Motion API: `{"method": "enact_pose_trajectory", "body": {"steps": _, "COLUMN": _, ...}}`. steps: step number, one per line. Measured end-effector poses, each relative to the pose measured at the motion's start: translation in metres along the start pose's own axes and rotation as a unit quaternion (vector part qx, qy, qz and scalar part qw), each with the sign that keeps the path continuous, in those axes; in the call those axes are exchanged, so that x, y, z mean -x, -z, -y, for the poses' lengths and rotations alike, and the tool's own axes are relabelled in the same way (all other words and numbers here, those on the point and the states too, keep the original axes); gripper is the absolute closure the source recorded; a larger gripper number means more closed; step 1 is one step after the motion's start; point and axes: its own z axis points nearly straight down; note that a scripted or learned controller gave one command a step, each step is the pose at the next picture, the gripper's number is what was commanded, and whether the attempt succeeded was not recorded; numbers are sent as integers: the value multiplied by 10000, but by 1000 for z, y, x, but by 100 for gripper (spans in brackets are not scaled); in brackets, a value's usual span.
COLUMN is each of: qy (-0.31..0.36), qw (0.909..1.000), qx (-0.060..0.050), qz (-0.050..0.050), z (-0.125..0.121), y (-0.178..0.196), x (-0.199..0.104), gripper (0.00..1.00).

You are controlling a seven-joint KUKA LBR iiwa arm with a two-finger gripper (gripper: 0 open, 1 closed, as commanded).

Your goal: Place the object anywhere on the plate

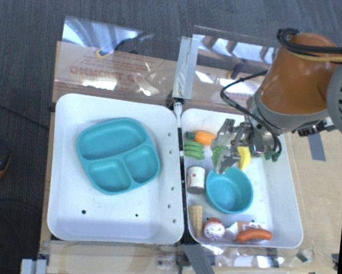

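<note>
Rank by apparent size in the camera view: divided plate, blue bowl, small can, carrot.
1. Divided plate, clearly largest, in the left bin.
2. Blue bowl, in the right bin.
3. Small can and carrot: look alike in size, so not ranked against each other.

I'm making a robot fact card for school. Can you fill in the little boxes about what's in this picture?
plate: blue plate with three sections, lying in the left bin
bowl: blue bowl in the right bin
pincer: pincer low over the right bin's far end, just behind the bowl
near the pincer: carrot, a green vegetable and a yellow piece
front of right bin: cone, white and red ball, sausage
beside the bowl: white cup
</note>
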Motion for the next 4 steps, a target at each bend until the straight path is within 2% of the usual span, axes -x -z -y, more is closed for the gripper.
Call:
{"method": "enact_pose_trajectory", "body": {"steps": 1, "qy": 1039, "qw": 9946, "qx": 2, "qz": 19, "z": -52, "y": 91, "x": -7, "gripper": 100}}
{"method": "enact_pose_trajectory", "body": {"steps": 2, "qy": 1035, "qw": 9946, "qx": 11, "qz": 38, "z": -53, "y": 101, "x": -5, "gripper": 100}}
{"method": "enact_pose_trajectory", "body": {"steps": 3, "qy": 1580, "qw": 9874, "qx": -4, "qz": -4, "z": -2, "y": -14, "x": -46, "gripper": 100}}
{"method": "enact_pose_trajectory", "body": {"steps": 4, "qy": 1991, "qw": 9800, "qx": -6, "qz": 7, "z": 14, "y": -9, "x": -8, "gripper": 100}}
